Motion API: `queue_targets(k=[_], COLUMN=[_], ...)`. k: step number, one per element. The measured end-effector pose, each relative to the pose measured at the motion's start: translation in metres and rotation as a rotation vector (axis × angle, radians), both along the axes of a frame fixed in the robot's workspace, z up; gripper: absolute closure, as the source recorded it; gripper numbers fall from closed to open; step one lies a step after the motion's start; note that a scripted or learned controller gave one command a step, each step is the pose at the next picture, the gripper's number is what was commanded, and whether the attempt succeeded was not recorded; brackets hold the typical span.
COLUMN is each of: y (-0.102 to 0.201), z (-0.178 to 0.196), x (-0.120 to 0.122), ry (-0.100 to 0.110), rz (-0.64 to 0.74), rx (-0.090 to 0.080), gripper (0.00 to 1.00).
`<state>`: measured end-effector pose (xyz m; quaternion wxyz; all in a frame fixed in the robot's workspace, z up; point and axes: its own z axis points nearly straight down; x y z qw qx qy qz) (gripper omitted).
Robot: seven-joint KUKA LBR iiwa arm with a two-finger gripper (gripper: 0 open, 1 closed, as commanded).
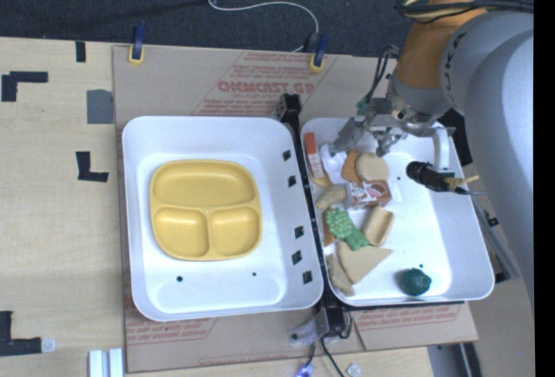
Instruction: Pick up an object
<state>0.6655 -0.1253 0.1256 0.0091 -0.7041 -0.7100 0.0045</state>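
- Gripper, as we see it, hangs over the right bin's far end; its metal parts blur together, so we cannot tell its state.
- Just below it, toy foods crowd: a bread slice, a green piece, a tan wedge.
- A dark green ball lies well apart.
- We find a yellow divided tray in the left bin.

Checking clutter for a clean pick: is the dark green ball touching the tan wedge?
Apart. The camera view shows bare white bin floor between the dark green ball and the tan wedge.
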Motion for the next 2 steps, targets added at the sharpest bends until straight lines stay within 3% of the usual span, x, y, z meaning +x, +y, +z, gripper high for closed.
queue_targets(k=[1,2], y=[0.010,-0.011], z=[-0.023,-0.037], x=[-0.003,-0.004], ry=[-0.032,-0.035], rz=[-0.007,-0.005], rx=[-0.013,-0.011], gripper=[0.00,0.00])
